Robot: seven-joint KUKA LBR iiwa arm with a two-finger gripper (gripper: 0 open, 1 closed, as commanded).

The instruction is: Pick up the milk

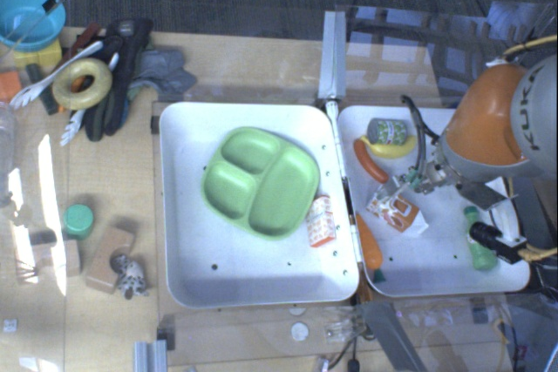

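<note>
A small white carton with red print (321, 220), which looks like the milk, lies on its side in the left bin (187, 274). It rests against the right edge of a green divided plate (261, 180), close to the bin's right wall. My gripper (419, 180) hangs over the right bin (436, 270), well to the right of that carton. Just below and left of the gripper lies a white pack with orange print (398, 211). I see nothing held in the gripper.
The right bin also holds a can (388, 131) on a banana (394, 149), a sausage (370, 160), a carrot (370, 245) by the left wall and a green bottle (480, 250). Brushes, a blue cup and blocks lie on the bench to the left.
</note>
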